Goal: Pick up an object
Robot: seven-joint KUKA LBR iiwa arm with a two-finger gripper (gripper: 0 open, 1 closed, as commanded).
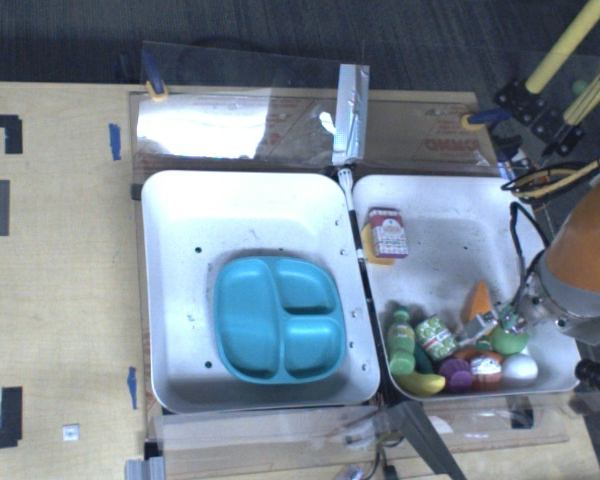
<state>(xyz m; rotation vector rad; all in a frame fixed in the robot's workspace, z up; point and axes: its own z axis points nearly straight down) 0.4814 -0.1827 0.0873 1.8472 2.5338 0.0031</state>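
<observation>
Bench: pale wood, lying under two white bins that are sitting side by side.
Left bin: holding one item, a blue tray.
Tray: three compartments, lying flat near the bin's middle, slightly toward its near edge.
Right bin: carrying a loose packet at the far left and a heap of toy food along the near edge.
Packet: red and tan, lying flat by itself close to the wall shared with the left bin, well apart from the heap.
Bottle: green, lying at the left end of the heap.
Banana: yellow, lying against the near wall just below the bottle.
Can: green and white label, tilting, just right of the bottle.
Carrot: orange wedge, sticking up at the far side of the heap.
Purple piece: sitting between the banana and a red-and-white piece.
Green ball: sitting near the gripper tip.
Egg: white, lying at the heap's right end.
Arm: grey with an orange band, reaching in from the right over the right bin.
Gripper: hanging low over the heap beside the carrot and green ball; whether its pincer is spread or pinching anything, I cannot tell.
</observation>
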